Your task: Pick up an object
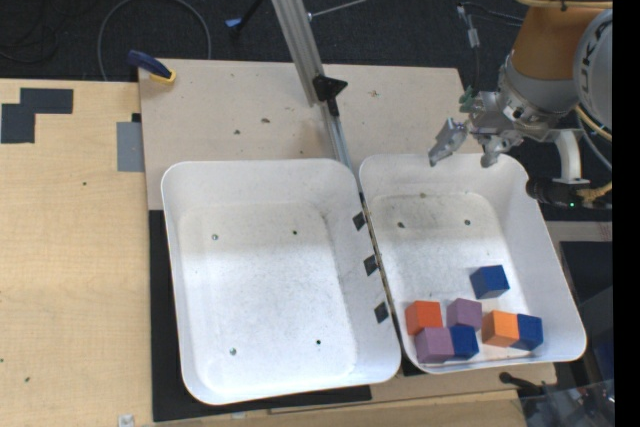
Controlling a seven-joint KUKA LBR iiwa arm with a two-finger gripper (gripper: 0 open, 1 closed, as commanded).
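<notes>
Several small blocks lie in the near end of the right bin: an orange block, a purple block, a lighter purple block, a blue block, an orange block and a blue block bunched together. One blue block sits a little apart, farther back. My gripper hangs above the far rim of the right bin, well away from the blocks. Its two fingers are spread apart with nothing between them.
The left bin lies beside the right one. A slanted aluminium post rises behind the bins, its base near their shared edge. A blue and yellow clamp sits at the bench's far left corner.
</notes>
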